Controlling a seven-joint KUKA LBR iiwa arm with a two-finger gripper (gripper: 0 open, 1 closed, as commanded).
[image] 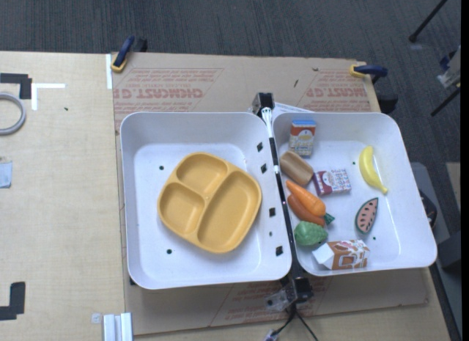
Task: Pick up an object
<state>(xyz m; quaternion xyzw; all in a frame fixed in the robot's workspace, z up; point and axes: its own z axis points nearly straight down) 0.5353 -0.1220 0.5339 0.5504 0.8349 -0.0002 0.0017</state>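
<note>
We cannot read the print on the small red box beside the carrot; it is too small. Below the carrot, the green vegetable is partly covered by the orange carton. Far left of the carrot, the frame edge cuts a grey ring.

Right edge, upper: you get a small pale grey boxy fitting, cut off by the frame; you cannot tell whether it belongs to the arm.
Beside it: thin black straight rods; you cannot tell what they belong to.
Screws, cables, markings: too small for you to read.
</note>
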